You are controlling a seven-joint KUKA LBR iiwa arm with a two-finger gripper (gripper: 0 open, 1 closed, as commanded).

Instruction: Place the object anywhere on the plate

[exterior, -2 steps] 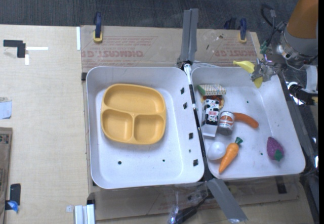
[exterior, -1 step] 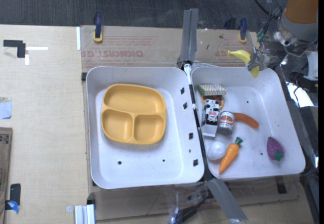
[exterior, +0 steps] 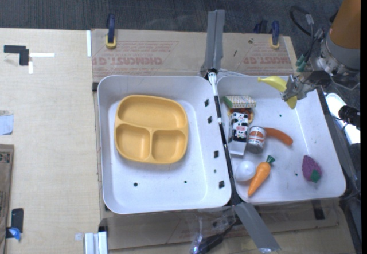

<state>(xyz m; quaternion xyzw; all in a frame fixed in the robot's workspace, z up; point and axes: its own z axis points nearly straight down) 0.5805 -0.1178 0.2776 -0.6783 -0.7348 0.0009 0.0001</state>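
Camera view, seen from above: gripper point(exterior: 293, 91) at the right bin's point(exterior: 330, 132) far corner, pinching a yellow banana point(exterior: 275, 82) by one end. Yellow divided plate point(exterior: 151, 129) alone in the left bin point(exterior: 109, 149). Carrying step apparently underway; next, a leftward carry across the divider and release over the plate.

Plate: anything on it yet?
No. The yellow divided plate in the left bin has all three compartments bare; the toy foods lie in the right bin.
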